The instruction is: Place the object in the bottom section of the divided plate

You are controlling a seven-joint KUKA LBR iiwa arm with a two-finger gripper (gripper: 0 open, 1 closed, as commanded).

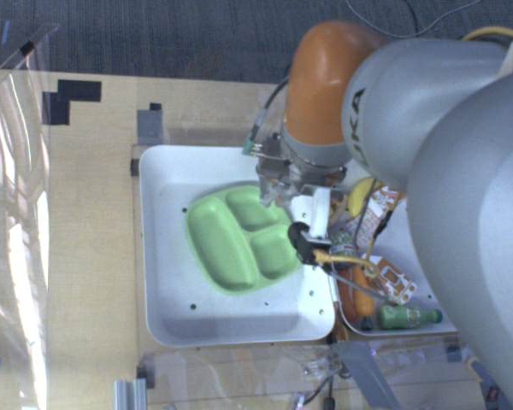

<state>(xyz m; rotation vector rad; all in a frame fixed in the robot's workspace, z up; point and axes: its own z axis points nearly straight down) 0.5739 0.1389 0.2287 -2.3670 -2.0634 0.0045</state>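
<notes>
Two white bins sat side by side on the bench. The claw point(278, 193) hung over the upper edge of the green divided plate point(239, 242) in the left bin point(167, 254); whether it was wide or narrow, or held anything, could not be told. Right of the claw, the other bin held a banana point(359, 196), a carrot point(357, 293) and a green bottle point(406, 317). Which was the task's object could not be told.
</notes>
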